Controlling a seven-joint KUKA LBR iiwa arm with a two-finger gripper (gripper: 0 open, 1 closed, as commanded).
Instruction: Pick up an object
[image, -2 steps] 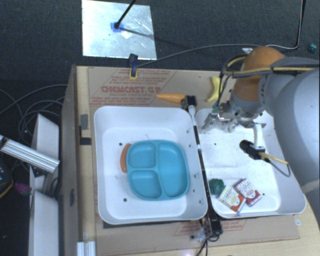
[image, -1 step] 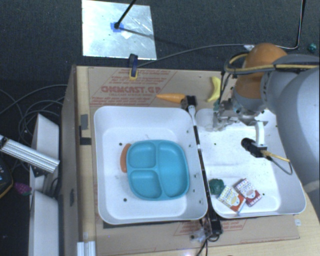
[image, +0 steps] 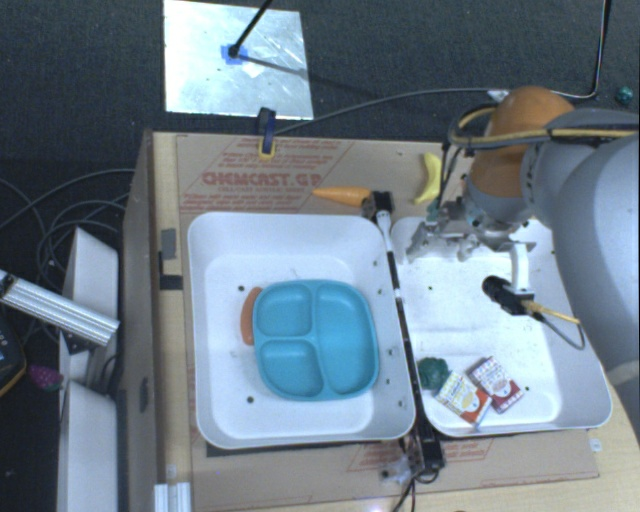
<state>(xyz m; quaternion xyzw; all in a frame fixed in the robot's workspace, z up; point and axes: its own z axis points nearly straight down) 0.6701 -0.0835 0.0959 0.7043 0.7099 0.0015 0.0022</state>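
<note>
currently your gripper hangs over the far left corner of the right bin, above bare bin floor; from this angle you cannot tell whether it is released or clenched. the likeliest things to pick lie along that bin's near edge: a green lump by the near left corner, with an orange and white packet just beside it and a red packet touching that one. the green lump looks the better target, being bulkier than the flat packets. centre over it before you descend, stay off the bin wall, and close only once you straddle it.
</note>
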